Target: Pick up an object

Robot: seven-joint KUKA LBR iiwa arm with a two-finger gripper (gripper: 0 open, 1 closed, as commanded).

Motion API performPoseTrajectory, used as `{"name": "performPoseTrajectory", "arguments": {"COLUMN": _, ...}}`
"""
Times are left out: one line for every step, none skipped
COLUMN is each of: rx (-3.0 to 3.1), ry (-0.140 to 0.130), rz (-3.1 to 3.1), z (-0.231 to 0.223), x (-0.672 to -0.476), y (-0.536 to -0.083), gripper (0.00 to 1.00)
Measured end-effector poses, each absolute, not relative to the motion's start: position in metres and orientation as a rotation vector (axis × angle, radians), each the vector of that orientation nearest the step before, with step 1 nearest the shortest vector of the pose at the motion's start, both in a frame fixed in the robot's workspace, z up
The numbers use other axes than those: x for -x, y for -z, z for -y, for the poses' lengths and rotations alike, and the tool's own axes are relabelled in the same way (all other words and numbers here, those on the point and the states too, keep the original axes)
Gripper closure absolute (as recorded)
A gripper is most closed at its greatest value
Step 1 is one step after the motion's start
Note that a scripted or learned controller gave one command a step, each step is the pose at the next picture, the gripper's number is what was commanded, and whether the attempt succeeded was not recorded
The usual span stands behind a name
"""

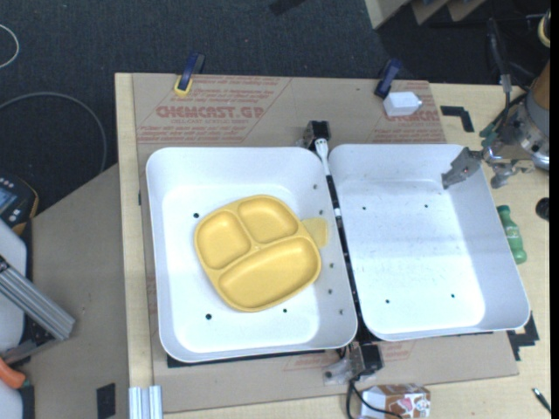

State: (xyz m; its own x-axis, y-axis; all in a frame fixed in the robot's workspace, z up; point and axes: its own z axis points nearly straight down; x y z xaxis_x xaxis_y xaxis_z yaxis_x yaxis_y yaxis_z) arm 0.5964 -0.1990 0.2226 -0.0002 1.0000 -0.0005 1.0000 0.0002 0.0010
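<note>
Yellow plastic, a divided plate (257, 251) with three hollows, lies flat in the middle of the left bin (166, 199), and it is the one thing on offer for picking. Nothing about it suggests it has been lifted: it sits square on the bin floor, with a small yellow tab poking out on the side nearest the right bin (489, 295).

The gripper (479, 162) is well away from the plate, up at the far right corner of the right bin, just over its rim. One grey finger reaches in over the bin wall, but from where I stand I cannot tell whether the claw is wide or narrow, and I see nothing held in it. So I judge the job hardly begun: the reach across, the grasp and the lift are all left.

Beyond the plate and bins, a cardboard sheet (262, 112) covers the bench, clipped at its far edge. Dark carpet (87, 24) lies past that.
</note>
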Motion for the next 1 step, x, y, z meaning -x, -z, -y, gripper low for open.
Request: {"name": "performPoseTrajectory", "arguments": {"rx": -2.211, "ry": -0.011, "rz": -2.218, "z": 0.1656, "x": -0.5294, "y": -0.3563, "gripper": 0.00}}
